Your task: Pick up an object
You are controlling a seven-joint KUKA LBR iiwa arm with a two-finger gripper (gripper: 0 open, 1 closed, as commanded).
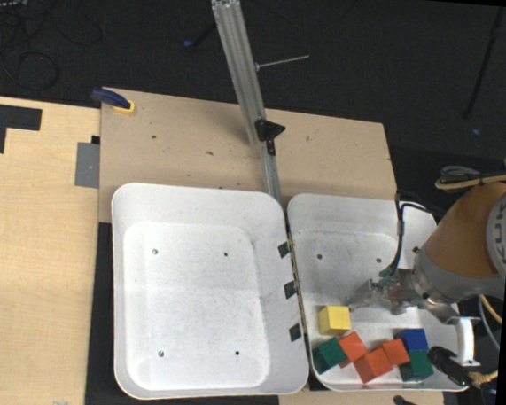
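Several small blocks lie in the near end of the right bin (349,217): a yellow block (334,318), a green block (328,353), two orange-red blocks (352,345) (378,360), a blue block (414,339) and another green block (416,369). My gripper (376,292) hangs low inside the right bin, just behind and right of the yellow block and left of the blue one. Nothing shows held in it. The grey and orange arm (467,240) comes in from the right over the bin's right rim.
The left bin (146,205) lies beside the right one, with black clips (290,290) along the shared edge. A slanted metal rail (243,72) rises behind the bins. Cables (474,177) hang at the right. A blue and yellow tool (113,99) lies at the bench's far left corner.
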